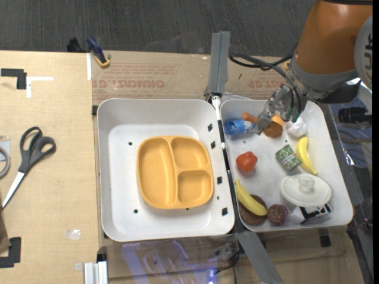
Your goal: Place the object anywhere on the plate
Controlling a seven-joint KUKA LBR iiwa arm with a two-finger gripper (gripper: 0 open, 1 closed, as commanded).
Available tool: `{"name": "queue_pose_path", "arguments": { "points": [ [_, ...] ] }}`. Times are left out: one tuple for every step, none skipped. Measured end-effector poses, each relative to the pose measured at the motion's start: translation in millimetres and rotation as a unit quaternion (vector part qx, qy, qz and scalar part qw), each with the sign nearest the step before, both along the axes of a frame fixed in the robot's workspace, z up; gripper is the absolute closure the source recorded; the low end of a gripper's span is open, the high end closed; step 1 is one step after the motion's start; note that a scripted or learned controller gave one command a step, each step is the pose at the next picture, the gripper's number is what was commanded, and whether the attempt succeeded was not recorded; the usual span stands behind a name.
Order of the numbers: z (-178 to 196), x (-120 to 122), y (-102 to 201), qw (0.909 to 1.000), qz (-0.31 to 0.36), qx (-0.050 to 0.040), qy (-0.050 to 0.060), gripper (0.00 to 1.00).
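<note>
On the light wooden bench (41,218) nearest the camera, a pair of black-handled scissors (26,155) lies at the left edge, and two shallow white plastic bins sit side by side to its right. Left of the pair, the left white bin (112,218) holds one orange three-compartment plastic plate (175,171), lying flat in its middle with nothing on it. Its neighbour, the right white bin (337,215), holds the loose things: at the near edge a round dark brown piece (253,218), a dark red ball (278,214) and a white domed lid (305,189), with one yellow banana (251,200) just behind the brown piece; farther back a red tomato-like piece (247,161), a small green box (288,158) and a second yellow banana (305,154); farthest, a blue packet (235,126) and a rounded orange-brown object (273,129). Brown cardboard (151,76) and dark carpet (148,13) lie beyond the bins. Reaching in from the right, the grey and orange arm (331,31) slants down over the far part of the right bin, and the two-finger gripper (267,120) hangs touching or just over the orange-brown object; whether its fingers are open or closed on it cannot be told.
</note>
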State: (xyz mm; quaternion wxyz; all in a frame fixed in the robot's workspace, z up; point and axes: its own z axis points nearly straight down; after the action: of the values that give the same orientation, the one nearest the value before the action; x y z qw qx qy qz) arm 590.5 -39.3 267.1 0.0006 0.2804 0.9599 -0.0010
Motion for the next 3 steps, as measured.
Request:
{"name": "queue_pose_path", "arguments": {
  "points": [
    [-30,-34,64,0.9996,0.028,0.0008,0.000,1.00],
    [32,-92,107,0.9973,0.073,0.0008,0.000,1.00],
    [32,-92,107,0.9973,0.073,0.0008,0.000,0.00]
  ]
}}
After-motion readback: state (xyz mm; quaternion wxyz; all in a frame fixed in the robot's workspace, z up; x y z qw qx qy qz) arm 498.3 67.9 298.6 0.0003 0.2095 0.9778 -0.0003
